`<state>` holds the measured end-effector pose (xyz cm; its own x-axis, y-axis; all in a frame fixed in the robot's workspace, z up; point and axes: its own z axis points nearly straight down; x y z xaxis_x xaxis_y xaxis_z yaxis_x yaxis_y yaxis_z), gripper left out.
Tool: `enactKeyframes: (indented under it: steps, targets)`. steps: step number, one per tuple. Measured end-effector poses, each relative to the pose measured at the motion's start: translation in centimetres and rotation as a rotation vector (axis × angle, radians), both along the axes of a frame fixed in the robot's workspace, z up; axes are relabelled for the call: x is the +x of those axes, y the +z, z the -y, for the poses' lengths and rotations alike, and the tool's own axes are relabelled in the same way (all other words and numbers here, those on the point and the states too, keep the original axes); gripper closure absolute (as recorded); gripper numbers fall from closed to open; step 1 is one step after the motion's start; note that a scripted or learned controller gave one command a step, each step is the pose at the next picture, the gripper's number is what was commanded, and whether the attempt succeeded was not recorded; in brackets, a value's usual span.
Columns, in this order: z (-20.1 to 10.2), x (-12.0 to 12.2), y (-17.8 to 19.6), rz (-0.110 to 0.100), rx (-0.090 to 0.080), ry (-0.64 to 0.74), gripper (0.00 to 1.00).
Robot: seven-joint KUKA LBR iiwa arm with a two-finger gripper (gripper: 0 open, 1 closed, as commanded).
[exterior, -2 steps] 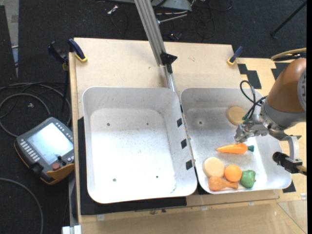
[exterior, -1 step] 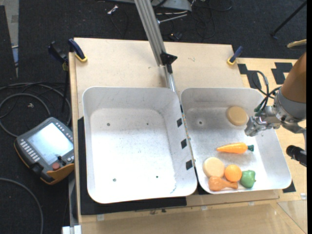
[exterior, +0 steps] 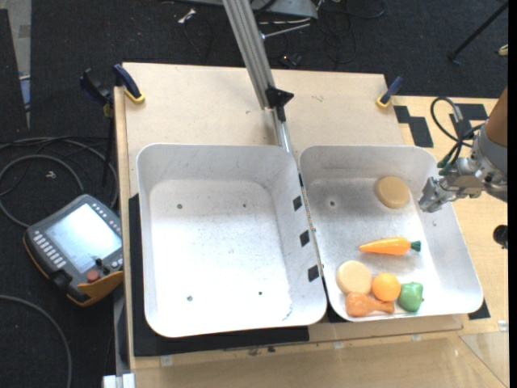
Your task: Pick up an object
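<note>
Hovering over the right bin's (exterior: 464, 253) far right wall, the gripper (exterior: 428, 201) is carrying nothing; how far it is parted I cannot tell. A tan round cookie (exterior: 393, 191) is lying just beside it, apart, with a toy carrot (exterior: 388, 247) nearer the camera.

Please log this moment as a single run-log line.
phase: approach | gripper: at right bin's right wall, holding nothing | nearest: tan disc | carrot: untouched | left bin

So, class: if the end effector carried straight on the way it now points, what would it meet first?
It points leftward and down from the right bin's far right rim. The tan round disc looks first in line, though depth is unclear and it might strike the bin floor short of it.
</note>
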<state>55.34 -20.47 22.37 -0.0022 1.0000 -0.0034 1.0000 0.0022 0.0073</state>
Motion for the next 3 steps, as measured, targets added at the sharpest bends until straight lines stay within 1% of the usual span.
enactKeyframes:
  steps: [1, 2, 3]
  targets:
    - [-6.3, -0.6, -0.2, -0.007, 0.005, 0.006, 1.0]
    - [-10.7, -1.5, 0.1, -0.008, 0.005, 0.005, 1.0]
    - [-16.2, -1.1, 0.8, -0.006, 0.005, 0.006, 1.0]
